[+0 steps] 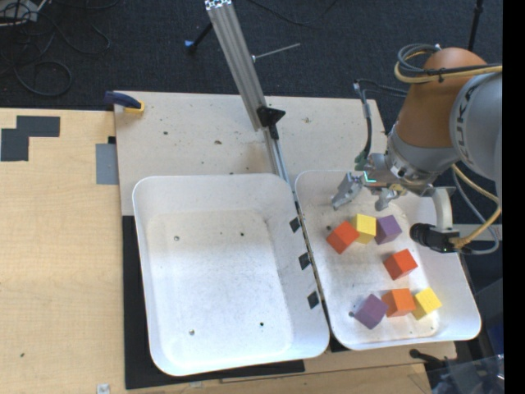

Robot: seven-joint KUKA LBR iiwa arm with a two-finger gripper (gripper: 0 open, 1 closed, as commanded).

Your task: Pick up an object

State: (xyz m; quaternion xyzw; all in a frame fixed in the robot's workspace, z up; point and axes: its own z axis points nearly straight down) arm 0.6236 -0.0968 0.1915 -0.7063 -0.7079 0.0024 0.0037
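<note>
Sitting side by side on the table, two white bins take up its near half. The left bin lies toward the table's left edge. The right bin carries seven cubes. Near its far left corner an orange-red cube sits turned cornerwise, touching a yellow cube, which in turn touches a purple cube. Another orange-red cube lies alone by the bin's middle. Along the near edge a purple cube, an orange cube and a yellow cube form a touching row. Being cubes, none has a long axis. The gripper hovers over the bin's far edge, just beyond the upper cluster, its fingers spread apart and holding nothing.
</note>
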